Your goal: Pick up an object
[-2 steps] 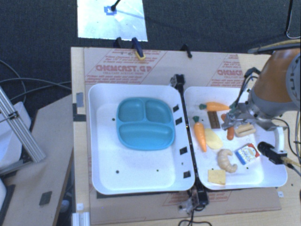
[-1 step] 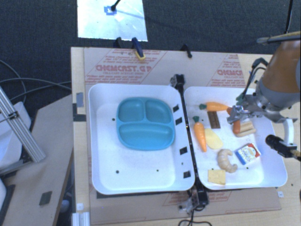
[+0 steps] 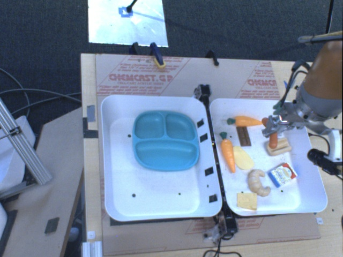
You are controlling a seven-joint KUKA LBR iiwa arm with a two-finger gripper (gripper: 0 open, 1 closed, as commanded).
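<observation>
Pick not done yet, as far as I can judge: every item in the right bin (image 3: 316, 197) lies on the bin floor, nothing lifted. The pincer (image 3: 274, 126) is down low over the far-right part of that bin, right above a small orange-red sausage-like piece (image 3: 274, 141) that sits on a tan block (image 3: 278, 148), maybe a toy hot dog on bread. Metal of the pincer looks to meet the top of that piece, but contact is not certain from this slant. Finger spread: cannot tell, the wrist and glare hide the tips, and nothing is visibly clamped between them. So no hold to report. Likely target is that sausage piece, judged from how the pincer is placed. Other candidates in the same bin: a carrot (image 3: 248, 121) far and to the left of the pincer, a second carrot (image 3: 228, 155) near the divider, a brown bar (image 3: 244, 136) between them, a pale yellow slice (image 3: 243, 158), a croissant (image 3: 258, 181), a cheese square (image 3: 247, 201) nearest the front, a small blue-red carton (image 3: 282, 174) on the right. Left bin (image 3: 115, 197) holds a blue divided plate (image 3: 165, 141), untouched. Left to do: close on something, lift it clear of the bin. Both bins sit on the cardboard-covered counter (image 3: 139, 74).
</observation>
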